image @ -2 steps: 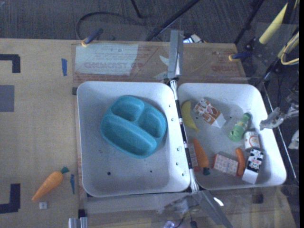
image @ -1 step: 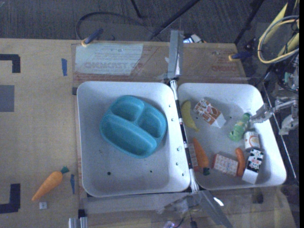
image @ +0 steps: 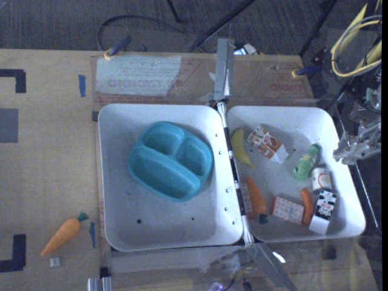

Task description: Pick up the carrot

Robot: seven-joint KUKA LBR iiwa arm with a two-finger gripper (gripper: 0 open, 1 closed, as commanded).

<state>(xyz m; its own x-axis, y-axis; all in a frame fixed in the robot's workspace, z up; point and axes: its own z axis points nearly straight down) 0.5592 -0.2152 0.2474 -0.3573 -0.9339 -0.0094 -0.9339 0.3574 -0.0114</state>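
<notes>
Wooden bench, 2 white bins. Carrot [image: 256, 197] lies in right bin [image: 348, 214], by left wall. Gripper [image: 356, 149] near right rim, well apart from carrot. Can't tell if pincer open or closed. Nothing picked up yet; whole job left.

Soft, slightly blurry picture under even overhead light, with mild glare on the white bins [image: 115, 180] and faint shadows.
</notes>
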